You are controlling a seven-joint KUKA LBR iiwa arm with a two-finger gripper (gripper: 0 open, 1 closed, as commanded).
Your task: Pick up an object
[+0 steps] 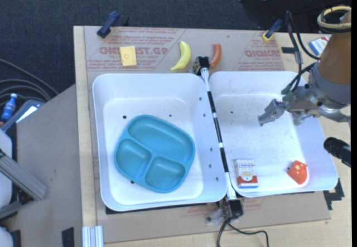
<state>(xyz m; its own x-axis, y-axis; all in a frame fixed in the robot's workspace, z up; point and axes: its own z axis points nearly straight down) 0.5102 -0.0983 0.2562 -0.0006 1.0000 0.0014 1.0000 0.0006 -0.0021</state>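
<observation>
In the right bin lie a small white and red carton near the front wall and a red-orange toy fruit at the front right. My gripper hangs over the middle of this bin, behind both objects. Its fingers are spread open with nothing between them. The left bin holds a blue divided plate.
On the bench behind the bins lie a yellow banana, an orange carrot-like toy and a yellow square tag. A black divider strip runs between the bins. Cables hang by the arm at the right.
</observation>
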